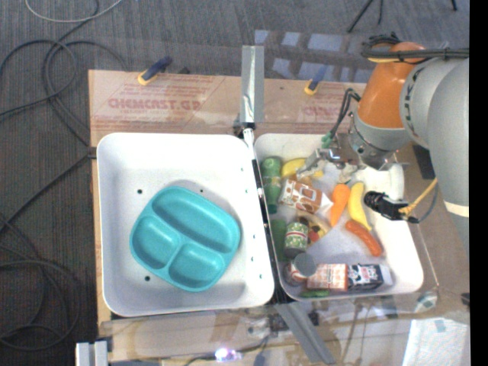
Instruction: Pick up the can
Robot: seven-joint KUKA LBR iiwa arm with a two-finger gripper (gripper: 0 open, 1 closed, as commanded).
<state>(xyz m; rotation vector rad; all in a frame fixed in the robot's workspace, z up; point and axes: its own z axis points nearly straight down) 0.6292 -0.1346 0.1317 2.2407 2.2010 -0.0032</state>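
Looking out from our gripper (326, 155) at the top of the right bin (408, 277), we see the can (297, 235) lower down and to the left, standing up among the food. Our arm (389, 101) reaches in from the right, bent down over the bin. We cannot tell how wide the gripper is or if it holds anything.

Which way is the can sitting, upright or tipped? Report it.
Upright, it seems: the can shows its round top toward the overhead camera, standing among the clutter in the right bin.
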